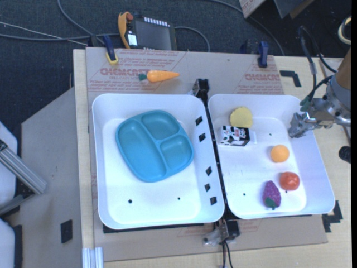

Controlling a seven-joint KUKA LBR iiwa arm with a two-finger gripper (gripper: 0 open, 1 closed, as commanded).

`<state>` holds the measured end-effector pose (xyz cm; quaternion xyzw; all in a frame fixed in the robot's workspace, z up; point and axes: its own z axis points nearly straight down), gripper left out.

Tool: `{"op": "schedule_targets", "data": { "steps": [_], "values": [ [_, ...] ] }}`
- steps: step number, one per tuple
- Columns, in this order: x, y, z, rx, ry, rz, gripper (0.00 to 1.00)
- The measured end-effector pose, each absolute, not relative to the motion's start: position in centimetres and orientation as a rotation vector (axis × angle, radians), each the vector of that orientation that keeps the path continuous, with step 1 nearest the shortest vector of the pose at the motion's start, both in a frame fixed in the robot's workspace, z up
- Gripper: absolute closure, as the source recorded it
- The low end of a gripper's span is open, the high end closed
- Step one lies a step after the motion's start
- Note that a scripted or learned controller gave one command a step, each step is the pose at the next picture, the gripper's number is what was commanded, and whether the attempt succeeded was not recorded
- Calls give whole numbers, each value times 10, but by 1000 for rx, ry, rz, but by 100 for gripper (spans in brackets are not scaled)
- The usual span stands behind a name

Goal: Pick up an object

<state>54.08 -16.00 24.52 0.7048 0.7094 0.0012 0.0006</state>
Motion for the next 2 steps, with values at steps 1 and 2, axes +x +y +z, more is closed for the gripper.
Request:
{"op": "schedule_targets", "data": {
  "steps": [1, 2],
  "values": [
    [560, -107, 232, 2216, 2231, 1, 100],
    [590, -62, 230, 2213, 2229, 5, 100]
  ]
}}
